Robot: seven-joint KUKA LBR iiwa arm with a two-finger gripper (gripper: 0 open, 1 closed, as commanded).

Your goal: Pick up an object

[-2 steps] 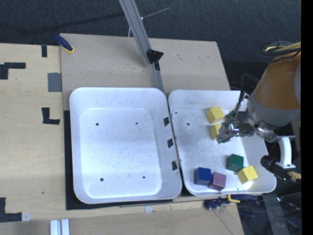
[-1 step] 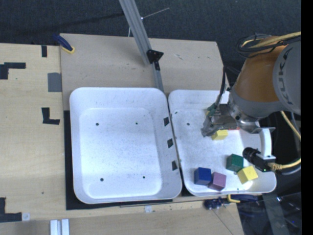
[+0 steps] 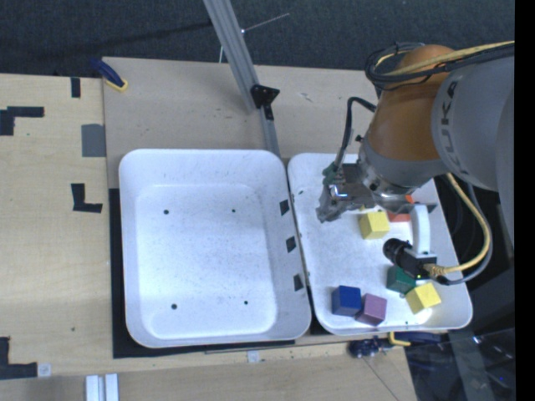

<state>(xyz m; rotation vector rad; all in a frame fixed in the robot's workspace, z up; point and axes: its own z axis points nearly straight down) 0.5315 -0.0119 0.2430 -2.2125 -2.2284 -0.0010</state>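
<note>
My gripper (image 3: 328, 205) hangs over the upper left part of the right bin (image 3: 318, 249), above bare bin floor. A yellow block (image 3: 374, 224) lies just to its right, apart from it. Lower in the same bin lie a blue block (image 3: 346, 299), a purple block (image 3: 373, 308) touching it, a green block (image 3: 399, 281) and a second yellow block (image 3: 423, 296). A white piece (image 3: 420, 226) with a small orange piece (image 3: 401, 217) beside it lies near the bin's right side, partly under the arm.
The left bin (image 3: 134, 224) sits directly left of the right bin, with their rims meeting at the middle. A slanted grey metal bar (image 3: 238, 48) runs down to the bins' upper junction. The grey and orange arm (image 3: 418, 124) covers the right bin's top right.
</note>
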